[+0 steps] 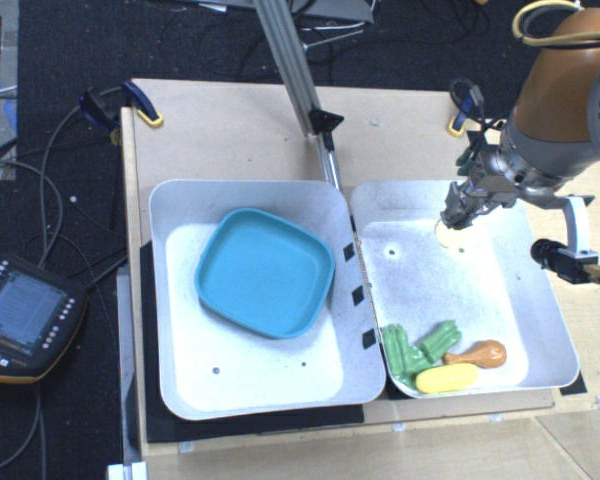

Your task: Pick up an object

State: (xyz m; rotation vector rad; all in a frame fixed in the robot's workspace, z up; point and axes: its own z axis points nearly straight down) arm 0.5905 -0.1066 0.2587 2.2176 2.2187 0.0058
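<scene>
The candidate objects lie clustered in the near corner of the right bin (540,298): a green toy vegetable (412,348), a yellow piece (446,378) touching its near side, and a brown drumstick-shaped piece (477,354) just beside both. All three rest on the bin floor, crowded together against the sloping wall. The left bin (170,298) carries a blue square plate (266,272), lying flat. The gripper (460,213) hangs at the far end of the right bin, well apart from the cluster; whether its fingers stand open or closed cannot be told from here, and nothing is seen between them. Both bins sit on the pale surface (400,138). The step in hand appears to be the approach. A sound grasp likely calls for travel toward the near corner, then a descent over the drumstick-shaped piece, the most exposed of the three; the neighbouring wall and crowded pieces could block one finger.
</scene>
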